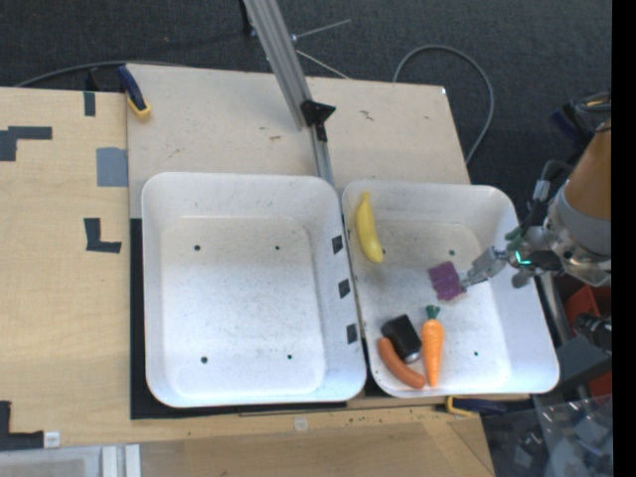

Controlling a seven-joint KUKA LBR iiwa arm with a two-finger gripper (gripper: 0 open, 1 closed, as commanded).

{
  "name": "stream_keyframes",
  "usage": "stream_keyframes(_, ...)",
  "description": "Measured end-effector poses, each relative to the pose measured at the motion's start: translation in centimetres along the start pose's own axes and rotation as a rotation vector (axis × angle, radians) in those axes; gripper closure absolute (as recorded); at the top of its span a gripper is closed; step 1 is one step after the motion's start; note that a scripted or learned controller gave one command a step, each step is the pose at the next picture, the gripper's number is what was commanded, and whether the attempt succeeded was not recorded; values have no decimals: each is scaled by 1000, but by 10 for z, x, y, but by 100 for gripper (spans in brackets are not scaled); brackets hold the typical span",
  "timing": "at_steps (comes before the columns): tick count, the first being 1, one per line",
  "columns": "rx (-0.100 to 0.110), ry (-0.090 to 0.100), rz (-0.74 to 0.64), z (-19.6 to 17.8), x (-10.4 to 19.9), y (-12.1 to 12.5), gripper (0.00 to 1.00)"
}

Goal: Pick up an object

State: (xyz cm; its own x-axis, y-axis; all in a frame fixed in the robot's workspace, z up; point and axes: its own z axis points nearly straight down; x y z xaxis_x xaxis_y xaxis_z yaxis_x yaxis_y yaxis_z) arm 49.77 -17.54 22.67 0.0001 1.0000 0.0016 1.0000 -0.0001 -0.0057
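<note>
— Left bin (pixel 169 266) bare white; right bin (pixel 497 207) holding a banana (pixel 369 229) at far left, a black block (pixel 401 337) and two carrots (pixel 421 356) near, a purple block (pixel 446 282) mid-right

— And the gripper (pixel 484 266)?

— Just right of the purple block, low over the bin; hard to say how wide, nothing visibly gripped

— Risk?

— Probably nudging the block aside, closing on air, given the slanted approach

A yellow banana (pixel 369 229), purple block (pixel 446 281), black object (pixel 402 336) and two orange carrots (pixel 431 351) were seen in a white bin (pixel 517 346).
</note>
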Motion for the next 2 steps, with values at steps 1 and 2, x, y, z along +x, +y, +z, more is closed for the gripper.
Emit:
stream_keyframes(1,-4,-1,-2,-2,0,1,0)
stream_keyframes(2,2,0,0,60,0,-6,0)
